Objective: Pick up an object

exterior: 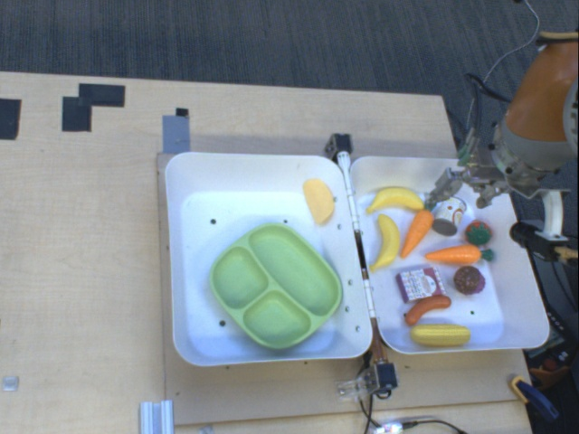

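Yellow corn-like piece [441, 334] lies at the near edge of the right bin [520, 328], long axis left-right, with a reddish sausage [426, 308] just behind it. We see 2 white bins; the left bin [185, 269] holds a green divided plate [276, 285] with 3 compartments, smooth plastic, and a pale yellow oval piece [317, 200] near its back right corner.

Key relation: we place the pincer [457, 188] at the back of the right bin, arm coming from the right, and the nearest thing is a small white-and-brown piece [447, 215] directly below and in front of it, touching or nearly so. We cannot tell whether the pincer's grip is apart or together; too small and blurred. Nothing is visibly held.

An orange carrot [418, 231] lies just left of that piece, long axis slanted back-right to front-left. A 2nd carrot [454, 255] lies left-right in front. 2 bananas [393, 199] [387, 241], curved and glossy, sit further left. A green round piece [478, 234], a dark red textured round piece [469, 280] and a flat pink packet [420, 284] complete the set. We judge the white-and-brown piece the likely target.
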### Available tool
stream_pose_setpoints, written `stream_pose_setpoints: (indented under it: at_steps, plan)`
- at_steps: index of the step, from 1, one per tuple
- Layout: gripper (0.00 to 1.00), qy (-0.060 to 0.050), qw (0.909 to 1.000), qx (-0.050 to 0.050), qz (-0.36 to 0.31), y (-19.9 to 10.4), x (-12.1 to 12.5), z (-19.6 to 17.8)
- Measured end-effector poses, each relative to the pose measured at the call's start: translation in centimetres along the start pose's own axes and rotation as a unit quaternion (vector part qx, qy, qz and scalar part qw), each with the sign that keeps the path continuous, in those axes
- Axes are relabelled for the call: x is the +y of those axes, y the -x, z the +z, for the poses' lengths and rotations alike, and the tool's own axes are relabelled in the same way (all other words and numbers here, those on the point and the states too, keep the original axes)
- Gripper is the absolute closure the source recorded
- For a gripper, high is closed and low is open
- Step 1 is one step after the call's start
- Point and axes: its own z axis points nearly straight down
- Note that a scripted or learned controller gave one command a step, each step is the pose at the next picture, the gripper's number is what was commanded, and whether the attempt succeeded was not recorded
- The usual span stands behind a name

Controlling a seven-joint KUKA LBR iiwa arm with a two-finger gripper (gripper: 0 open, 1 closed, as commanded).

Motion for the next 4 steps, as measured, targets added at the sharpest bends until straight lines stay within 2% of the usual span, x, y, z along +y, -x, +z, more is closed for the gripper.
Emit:
stream_pose_setpoints:
  at_steps: [1, 2, 3, 4]
  plan:
    - [0.00, 0.004, 1.0000, -0.001, 0.000, 1.6, 5.3, 9.0]
    - [1.00, 0.004, 1.0000, -0.002, -0.002, 1.5, 5.3, 8.1]
    - [0.00, 0.004, 1.0000, -0.002, -0.002, 1.5, 5.3, 8.1]
    - [0.00, 0.000, 1.0000, 0.000, -0.001, -2.6, 5.7, 10.3]
